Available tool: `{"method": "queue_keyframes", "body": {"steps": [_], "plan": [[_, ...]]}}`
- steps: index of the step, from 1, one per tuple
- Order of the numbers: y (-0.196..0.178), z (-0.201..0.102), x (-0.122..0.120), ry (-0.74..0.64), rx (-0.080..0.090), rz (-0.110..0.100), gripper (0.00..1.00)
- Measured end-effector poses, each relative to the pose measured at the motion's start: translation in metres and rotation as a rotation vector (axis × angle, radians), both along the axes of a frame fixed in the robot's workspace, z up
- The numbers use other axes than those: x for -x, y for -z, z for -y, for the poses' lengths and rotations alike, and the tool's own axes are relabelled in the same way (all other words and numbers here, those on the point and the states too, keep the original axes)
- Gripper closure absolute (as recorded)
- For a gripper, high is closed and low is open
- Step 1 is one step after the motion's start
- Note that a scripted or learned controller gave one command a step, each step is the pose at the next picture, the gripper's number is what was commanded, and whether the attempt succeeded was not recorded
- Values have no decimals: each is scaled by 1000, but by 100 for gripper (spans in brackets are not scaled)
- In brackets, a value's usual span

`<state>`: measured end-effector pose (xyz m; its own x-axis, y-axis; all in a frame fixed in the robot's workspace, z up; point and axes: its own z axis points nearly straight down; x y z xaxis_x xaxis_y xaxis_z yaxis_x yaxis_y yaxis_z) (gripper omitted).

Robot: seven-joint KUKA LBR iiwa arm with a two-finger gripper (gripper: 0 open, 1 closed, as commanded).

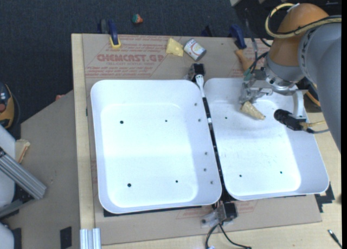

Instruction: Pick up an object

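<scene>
Dark carpet surrounds your table (135, 61). Your pincer (252, 97) hangs over the right bin (271, 155), near its far edge; you cannot tell its opening. A tan wedge-shaped object (253, 110) lies in that bin, just below the pincer.

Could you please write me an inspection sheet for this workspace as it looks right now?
Surface: brown board bearing two white bins, left bin and right bin, side by side.
Job's things: tan wedge-shaped object in the right bin, near its far edge.
Clutter: yellow piece and small white box on the board behind the bins.
Grippers: gripper low over the tan object; grasp not confirmed.
Cables: yellow cable loop at the arm; black cable at the board's near edge.
Surroundings: dark carpet; small coloured item on it.
</scene>
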<state>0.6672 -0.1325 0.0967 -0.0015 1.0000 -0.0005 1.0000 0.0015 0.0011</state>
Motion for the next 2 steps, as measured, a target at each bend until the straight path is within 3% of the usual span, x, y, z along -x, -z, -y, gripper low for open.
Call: {"method": "queue_keyframes", "body": {"steps": [1, 2], "plan": [[-82, -13, 83, 4, -2, -1, 100], [-285, -16, 79, -1, 4, 20, 100]]}}
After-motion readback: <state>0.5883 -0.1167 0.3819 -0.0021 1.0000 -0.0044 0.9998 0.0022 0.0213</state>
